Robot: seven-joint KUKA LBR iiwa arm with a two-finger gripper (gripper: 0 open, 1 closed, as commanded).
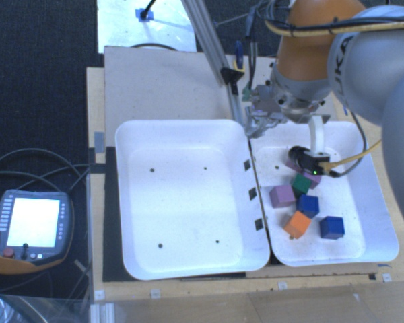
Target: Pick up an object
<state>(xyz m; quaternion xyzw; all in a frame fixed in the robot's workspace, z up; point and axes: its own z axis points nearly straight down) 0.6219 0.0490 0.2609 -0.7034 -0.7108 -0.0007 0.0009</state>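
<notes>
Both bins are plain white, and the left bin (182, 204) has a few small dark dots on its floor. In the right bin (365, 214) are a green cube (301, 183), a lilac cube (281, 195), an orange cube (297, 224), a blue cube (308, 204) and a second blue cube (332, 227). The arm (380, 56) is grey with an orange band (316, 32), the teach pendant (30, 231) is grey with a pale screen and an orange underside, and the bench (161, 79) is beige.

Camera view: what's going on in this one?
The arm's gripper hangs over the back of the right bin, near the divide with the left bin. Cubes lie bunched on the right bin's floor: green cube, purple cube, orange cube, upper blue cube and lower blue cube. All sit nearer the camera than the gripper, none lifted, so nothing is picked yet.
</notes>
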